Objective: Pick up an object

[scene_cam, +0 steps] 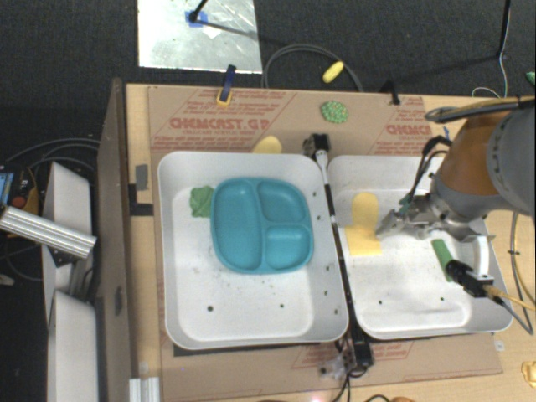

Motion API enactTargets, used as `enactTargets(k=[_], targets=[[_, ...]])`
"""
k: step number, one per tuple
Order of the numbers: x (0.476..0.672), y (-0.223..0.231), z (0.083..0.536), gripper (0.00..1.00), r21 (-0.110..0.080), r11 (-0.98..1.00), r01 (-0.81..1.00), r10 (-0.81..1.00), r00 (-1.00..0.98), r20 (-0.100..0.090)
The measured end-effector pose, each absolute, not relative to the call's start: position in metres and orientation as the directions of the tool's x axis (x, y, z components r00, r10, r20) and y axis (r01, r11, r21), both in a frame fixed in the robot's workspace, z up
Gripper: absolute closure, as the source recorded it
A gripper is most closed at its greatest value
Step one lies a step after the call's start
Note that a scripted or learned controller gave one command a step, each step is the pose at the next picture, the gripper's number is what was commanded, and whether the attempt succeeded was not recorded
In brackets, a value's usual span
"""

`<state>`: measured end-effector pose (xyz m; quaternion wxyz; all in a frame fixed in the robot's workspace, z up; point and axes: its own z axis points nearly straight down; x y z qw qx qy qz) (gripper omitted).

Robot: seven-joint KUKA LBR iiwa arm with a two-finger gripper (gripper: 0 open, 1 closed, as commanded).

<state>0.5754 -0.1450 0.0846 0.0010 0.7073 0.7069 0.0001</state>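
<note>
1. In the right bin [419, 308], close to its left wall: yellow piece [364, 208], rounded, lying flat. A pale yellow slab [360, 243] lies against its near end. Cannot tell whether they are two things or one.
2. Gripper [387, 224] is low over the bin floor, just beside the right edge of the yellow pair, about where the two meet. How wide it stands, and whether it has hold of anything: cannot tell, since the wrist hides the tips.
3. Handling, judged: both look light, like toy food or foam, probably a little soft. The slab is thin and flat on the floor, so there is little to bite on and it is likely to slide. The rounded piece stands prouder and is the better target; take it across its short width, mid-length.
4. Obstruction: the left wall is near the pair, leaving little room on that side.
5. Also in the right bin: green stick [441, 252] toward the right wall, well apart from the yellow pair and under the wrist.
6. Left bin [193, 308]: blue divided plate [261, 224] at centre, green scrap [201, 199] touching its left rim. Neither is in the way.
</note>
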Motion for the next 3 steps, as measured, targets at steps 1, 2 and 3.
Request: enactTargets(k=[1,2,3], targets=[[0.674,-0.194,0.255,0.00,0.025,0.006,1.000,1.000,-0.006,-0.010],[0.623,-0.191,0.102,0.00,-0.012,0.000,1.000,1.000,0.000,0.004],[0.594,-0.201,0.203,0.00,0.006,0.000,1.000,1.000,0.000,-0.002]])
